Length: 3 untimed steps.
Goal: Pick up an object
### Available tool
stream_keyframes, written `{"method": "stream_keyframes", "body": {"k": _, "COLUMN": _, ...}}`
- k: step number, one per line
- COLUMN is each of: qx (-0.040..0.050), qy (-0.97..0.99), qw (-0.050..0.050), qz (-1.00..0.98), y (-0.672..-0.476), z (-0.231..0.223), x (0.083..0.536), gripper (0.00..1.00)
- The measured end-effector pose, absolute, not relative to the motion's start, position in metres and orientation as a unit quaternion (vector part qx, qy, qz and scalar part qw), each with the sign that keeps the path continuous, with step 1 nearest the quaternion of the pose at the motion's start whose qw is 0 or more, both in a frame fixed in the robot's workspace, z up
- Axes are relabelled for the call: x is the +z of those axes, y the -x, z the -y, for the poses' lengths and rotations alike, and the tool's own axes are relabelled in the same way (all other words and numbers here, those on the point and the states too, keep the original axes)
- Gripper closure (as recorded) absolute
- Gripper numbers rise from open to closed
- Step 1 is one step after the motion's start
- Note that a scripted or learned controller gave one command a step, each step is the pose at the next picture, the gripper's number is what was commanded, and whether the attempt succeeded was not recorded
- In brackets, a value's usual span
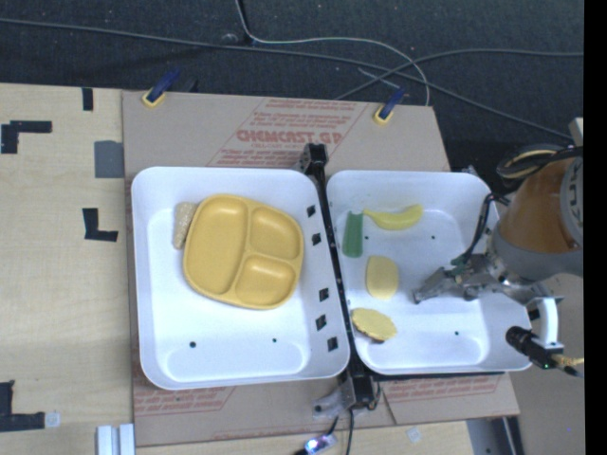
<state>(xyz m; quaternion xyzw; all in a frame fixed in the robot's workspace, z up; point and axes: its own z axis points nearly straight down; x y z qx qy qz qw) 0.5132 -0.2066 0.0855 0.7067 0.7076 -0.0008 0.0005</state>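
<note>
The gripper (422, 295) hangs low inside the right bin (446, 186), its grey fingers (438, 283) pointing toward the bin's middle; whether they are spread or pressed together I cannot tell, and nothing shows between them; behind it the grey arm (541, 230) with its orange band rises at the bin's right side. Just beside the fingertips, apart from them, lies a pale yellow block (382, 277) on the bin floor; below that, near the front wall, sits a rounder yellow piece (374, 324); above, toward the back, a yellow banana (395, 218) lies beside a green stick-shaped object (353, 233), which stands close to the divider between the bins. Across that divider, the left bin (228, 363) holds a yellow compartment plate (243, 251), three sections showing; a tan object (182, 225) pokes out from under the plate's left edge. Both bins rest on a brown cardboard sheet (285, 126), held at the back by two yellow-and-blue clamps (159, 88); dark cables (313, 38) trail over the black surface behind.
</note>
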Motion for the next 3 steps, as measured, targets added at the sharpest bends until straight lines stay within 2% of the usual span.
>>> {"method": "stream_keyframes", "body": {"k": 1, "qx": -0.0002, "qy": -0.707, "qw": 0.002, "qz": -0.708, "y": -0.514, "z": 0.207, "x": 0.099, "gripper": 1.0}}
{"method": "stream_keyframes", "body": {"k": 2, "qx": 0.0008, "qy": -0.707, "qw": 0.001, "qz": -0.708, "y": -0.517, "z": 0.206, "x": 0.141, "gripper": 1.0}}
{"method": "stream_keyframes", "body": {"k": 3, "qx": 0.001, "qy": -0.707, "qw": 0.003, "qz": -0.708, "y": -0.515, "z": 0.211, "x": 0.203, "gripper": 1.0}}
